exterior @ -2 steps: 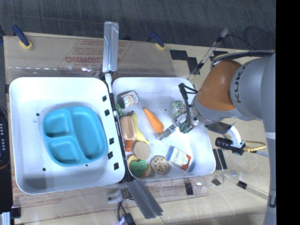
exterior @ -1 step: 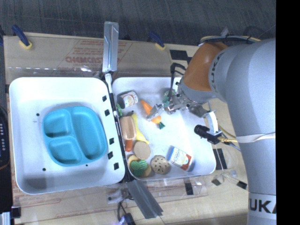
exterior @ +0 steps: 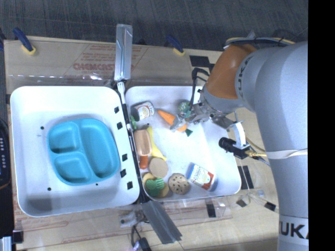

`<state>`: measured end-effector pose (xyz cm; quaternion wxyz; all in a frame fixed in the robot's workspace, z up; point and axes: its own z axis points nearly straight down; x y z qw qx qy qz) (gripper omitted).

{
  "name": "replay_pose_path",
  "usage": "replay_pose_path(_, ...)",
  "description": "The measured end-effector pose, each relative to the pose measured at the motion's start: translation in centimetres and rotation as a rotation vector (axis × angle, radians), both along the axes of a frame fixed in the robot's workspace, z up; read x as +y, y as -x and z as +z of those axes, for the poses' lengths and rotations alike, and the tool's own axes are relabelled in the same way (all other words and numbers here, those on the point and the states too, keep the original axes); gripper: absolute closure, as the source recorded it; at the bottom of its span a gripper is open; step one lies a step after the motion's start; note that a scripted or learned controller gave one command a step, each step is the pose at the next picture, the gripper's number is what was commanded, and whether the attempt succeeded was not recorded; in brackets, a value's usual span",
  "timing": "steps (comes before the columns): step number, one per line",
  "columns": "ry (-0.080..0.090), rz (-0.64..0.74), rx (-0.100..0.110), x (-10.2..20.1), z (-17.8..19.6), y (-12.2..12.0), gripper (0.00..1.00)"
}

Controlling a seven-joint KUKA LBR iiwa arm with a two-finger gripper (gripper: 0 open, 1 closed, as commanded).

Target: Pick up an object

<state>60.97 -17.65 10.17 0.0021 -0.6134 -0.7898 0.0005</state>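
Observation:
The right bin [exterior: 222, 163] holds several toy foods. An orange carrot [exterior: 166, 117] lies near its back. My gripper [exterior: 184, 120] reaches in from the right and sits low, just right of the carrot's tip. A small orange and green piece [exterior: 185, 130] lies right under it. A small jar [exterior: 144, 111] is at the back left. A bread-like stick [exterior: 142, 141] and a yellow banana [exterior: 155, 149] lie along the left wall. A brown disc [exterior: 158, 167], a speckled cookie [exterior: 178, 183], a green and yellow item [exterior: 154, 187] and a white carton [exterior: 201, 177] sit at the front.
The left bin [exterior: 26, 140] holds a blue divided plate [exterior: 82, 150]. A metal divider [exterior: 123, 51] runs between the bins at the back. The grey arm with its orange band [exterior: 227, 72] overhangs the right bin's back right corner. A black cable fitting [exterior: 230, 145] hangs over its right rim.

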Motion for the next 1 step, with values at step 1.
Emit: replay_pose_path(1,0.003,-0.112,-0.010,3.65,9.11,-2.50,1.00)
